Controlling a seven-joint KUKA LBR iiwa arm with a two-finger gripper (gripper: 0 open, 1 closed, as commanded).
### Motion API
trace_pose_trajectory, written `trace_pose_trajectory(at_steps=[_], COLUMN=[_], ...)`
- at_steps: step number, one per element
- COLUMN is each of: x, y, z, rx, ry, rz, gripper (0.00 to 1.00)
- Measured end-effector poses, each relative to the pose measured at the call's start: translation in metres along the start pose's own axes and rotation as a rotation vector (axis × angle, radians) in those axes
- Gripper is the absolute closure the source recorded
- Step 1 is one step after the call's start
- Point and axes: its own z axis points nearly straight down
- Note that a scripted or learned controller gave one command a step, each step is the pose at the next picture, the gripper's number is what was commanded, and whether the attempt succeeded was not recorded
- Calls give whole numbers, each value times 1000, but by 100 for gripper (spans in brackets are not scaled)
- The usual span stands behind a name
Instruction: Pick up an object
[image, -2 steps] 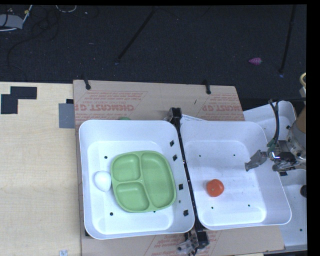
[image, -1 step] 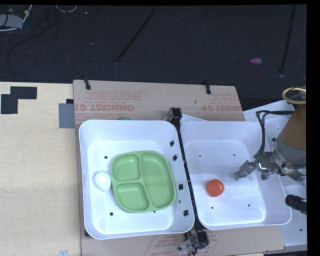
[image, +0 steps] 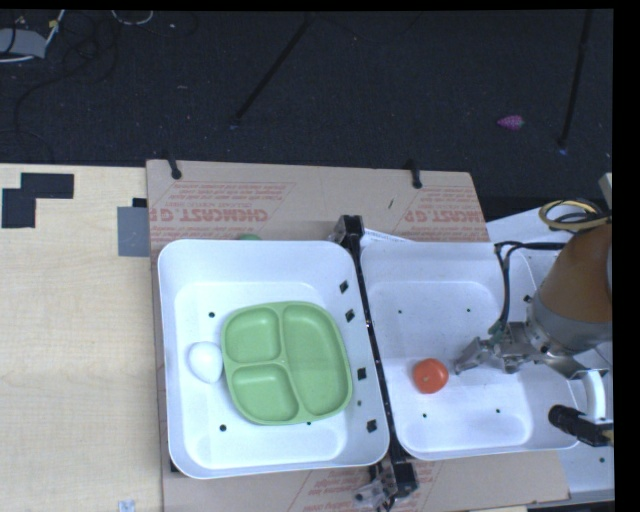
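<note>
Nearest the camera's lower edge, the right bin (image: 460, 440) carries an orange ball (image: 431, 376) on its floor, close to the divider between the two bins. Just to the ball's right, the gripper (image: 468, 362) hangs low over that bin, its fingertips near the ball but apart from it. Nothing sits between the fingers; from this slant I cannot tell how wide they stand.

The step in hand looks like the approach to a grasp on the orange ball. To do it well, the gripper should travel left until the ball's middle lies between the fingers, then drop straight down before closing. A round thing rolls off at a sideways nudge, so contact should come from both sides at once, and the close should be slow.

In the left bin (image: 190, 290), a green divided plate (image: 288, 362) lies flat with a white egg-like object (image: 205, 361) touching its left rim. Both bins rest on cardboard (image: 300, 200) over the desk (image: 70, 330).
</note>
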Motion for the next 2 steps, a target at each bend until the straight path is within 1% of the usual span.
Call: trace_pose_trajectory(at_steps=[1, 2], x=[-1, -1], y=[0, -2], z=[-13, -55], rx=[-3, -7], ry=[-1, -3], rz=[3, 0], gripper=[100, 100])
